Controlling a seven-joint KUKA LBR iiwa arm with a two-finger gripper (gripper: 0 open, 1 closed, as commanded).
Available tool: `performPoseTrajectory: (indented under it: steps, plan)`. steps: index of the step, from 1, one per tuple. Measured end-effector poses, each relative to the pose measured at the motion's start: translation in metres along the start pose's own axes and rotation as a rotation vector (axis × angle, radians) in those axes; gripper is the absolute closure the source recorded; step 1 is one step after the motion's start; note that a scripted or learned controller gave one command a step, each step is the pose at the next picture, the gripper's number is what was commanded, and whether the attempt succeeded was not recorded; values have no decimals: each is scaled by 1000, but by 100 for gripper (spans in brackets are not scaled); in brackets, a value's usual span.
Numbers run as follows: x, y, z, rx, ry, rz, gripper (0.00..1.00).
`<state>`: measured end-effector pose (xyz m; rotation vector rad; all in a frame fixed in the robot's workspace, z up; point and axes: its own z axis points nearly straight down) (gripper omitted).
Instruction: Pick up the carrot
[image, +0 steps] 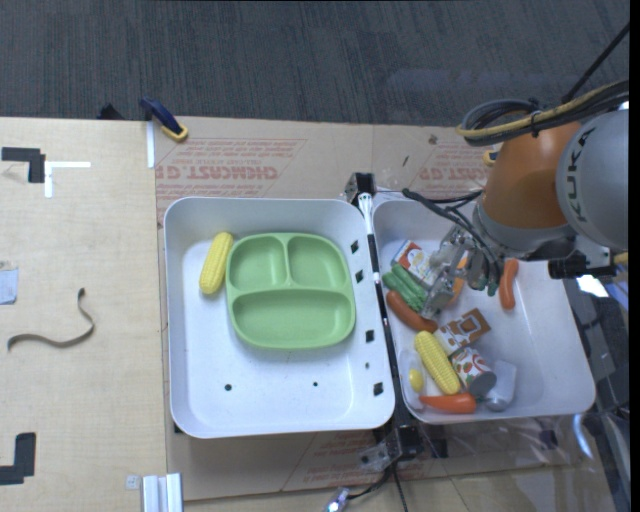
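Orange carrot (508, 283) nearly upright, top-to-bottom

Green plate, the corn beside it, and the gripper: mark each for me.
green plate (291, 318): camera view, floor of its large compartment.
corn (215, 263): camera view, middle of the cob, left bin.
gripper (440, 296): camera view, between its fingertips, right bin.

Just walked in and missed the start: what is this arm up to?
The grey and orange arm reaches in from the right, with its gripper low over the cluttered right bin, among toy food. An orange carrot lies just beside and below the gripper; whether it is gripped is unclear. The left bin holds a green divided plate with a corn cob beside it.
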<state>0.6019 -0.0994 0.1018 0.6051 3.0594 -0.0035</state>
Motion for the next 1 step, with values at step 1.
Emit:
performPoseTrajectory:
  steps: [1]
  plan:
    - [-4,1,-12,-1,-15,-3,100]
